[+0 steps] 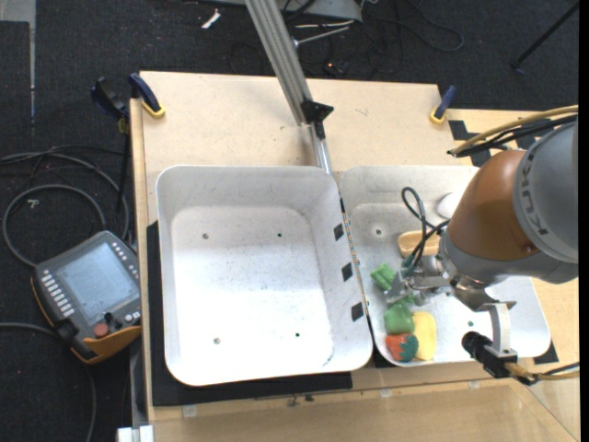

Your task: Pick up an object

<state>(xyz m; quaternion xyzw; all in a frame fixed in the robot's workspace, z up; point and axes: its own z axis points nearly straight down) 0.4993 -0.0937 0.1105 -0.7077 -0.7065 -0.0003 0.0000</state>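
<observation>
Grey arm (525, 215) hides much of the right bin (368, 191); its gripper (409, 284) sits low among small green, yellow and tan toys (405, 325), which lie against that bin's left wall. Whether the fingers are apart or together cannot be told. Wooden bench (230, 127), dark carpet (64, 44) with cables around.

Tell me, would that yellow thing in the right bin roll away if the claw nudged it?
Probably not far. The yellow object looks elongated and lies flat against the green piece and the right bin wall, so it would likely slide. It looks like small, light plastic, though that's a guess.
</observation>
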